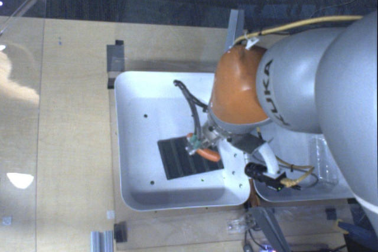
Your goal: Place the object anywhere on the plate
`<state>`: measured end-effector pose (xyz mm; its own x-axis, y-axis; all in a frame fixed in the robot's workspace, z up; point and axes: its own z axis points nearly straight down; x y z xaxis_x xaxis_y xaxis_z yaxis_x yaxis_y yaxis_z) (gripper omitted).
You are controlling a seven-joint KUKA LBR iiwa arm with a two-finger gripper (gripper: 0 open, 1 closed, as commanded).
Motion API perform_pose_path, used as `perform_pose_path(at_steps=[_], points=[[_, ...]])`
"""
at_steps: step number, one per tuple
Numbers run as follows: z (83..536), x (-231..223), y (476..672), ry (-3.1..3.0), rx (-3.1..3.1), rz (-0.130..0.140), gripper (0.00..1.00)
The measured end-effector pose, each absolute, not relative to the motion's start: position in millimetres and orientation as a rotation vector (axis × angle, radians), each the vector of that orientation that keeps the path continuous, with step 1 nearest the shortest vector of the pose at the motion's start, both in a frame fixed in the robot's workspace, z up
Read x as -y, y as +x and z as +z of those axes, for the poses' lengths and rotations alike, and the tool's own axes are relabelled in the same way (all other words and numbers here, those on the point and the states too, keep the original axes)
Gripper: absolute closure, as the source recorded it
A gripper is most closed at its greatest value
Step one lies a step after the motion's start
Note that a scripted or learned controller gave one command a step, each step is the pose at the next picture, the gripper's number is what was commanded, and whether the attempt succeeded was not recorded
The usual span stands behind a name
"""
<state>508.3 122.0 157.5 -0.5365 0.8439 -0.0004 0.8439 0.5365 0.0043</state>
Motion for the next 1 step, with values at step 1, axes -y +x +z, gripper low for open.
perform_pose_path(at_steps=[1], points=[[157.6, -121.9, 508.3, 1.511, -2.751, 0.006, 0.00]])
